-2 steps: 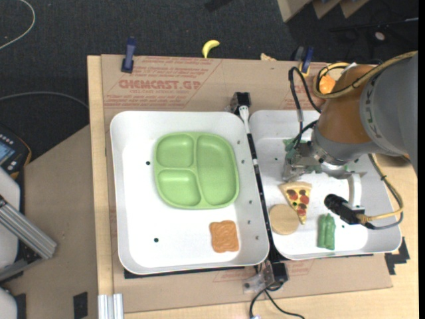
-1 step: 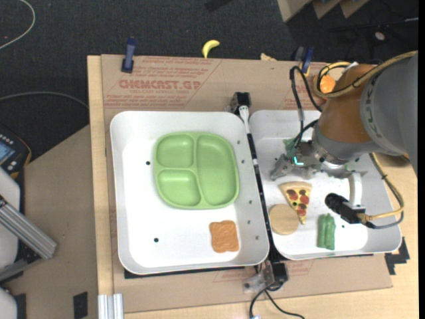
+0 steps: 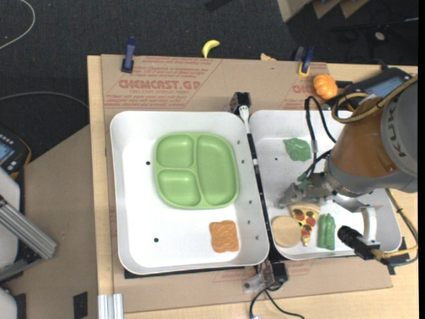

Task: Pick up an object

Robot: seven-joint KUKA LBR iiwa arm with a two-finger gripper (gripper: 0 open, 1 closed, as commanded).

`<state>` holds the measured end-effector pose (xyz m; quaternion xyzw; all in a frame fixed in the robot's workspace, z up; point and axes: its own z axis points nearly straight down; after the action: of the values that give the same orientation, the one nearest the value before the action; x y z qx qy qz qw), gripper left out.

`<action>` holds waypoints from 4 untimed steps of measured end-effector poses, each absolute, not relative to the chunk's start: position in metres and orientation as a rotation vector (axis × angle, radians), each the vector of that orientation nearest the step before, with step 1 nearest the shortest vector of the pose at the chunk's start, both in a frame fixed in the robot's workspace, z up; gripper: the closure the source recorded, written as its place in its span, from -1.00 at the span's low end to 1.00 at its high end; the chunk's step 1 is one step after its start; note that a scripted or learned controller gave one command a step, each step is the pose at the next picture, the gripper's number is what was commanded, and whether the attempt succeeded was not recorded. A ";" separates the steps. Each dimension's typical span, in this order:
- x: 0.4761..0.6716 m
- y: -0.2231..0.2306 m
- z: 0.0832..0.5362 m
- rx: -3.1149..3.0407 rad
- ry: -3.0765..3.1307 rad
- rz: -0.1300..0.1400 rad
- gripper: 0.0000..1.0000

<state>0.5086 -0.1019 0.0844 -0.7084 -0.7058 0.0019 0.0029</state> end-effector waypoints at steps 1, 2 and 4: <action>0.477 -0.091 0.084 -2.219 -2.217 0.003 -1.00; 0.479 -0.092 0.095 -2.224 -2.220 -0.002 1.00; 0.480 -0.092 0.114 -2.230 -2.222 -0.005 1.00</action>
<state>0.4804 -0.0921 0.1145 -0.7084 -0.7058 -0.0016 -0.0032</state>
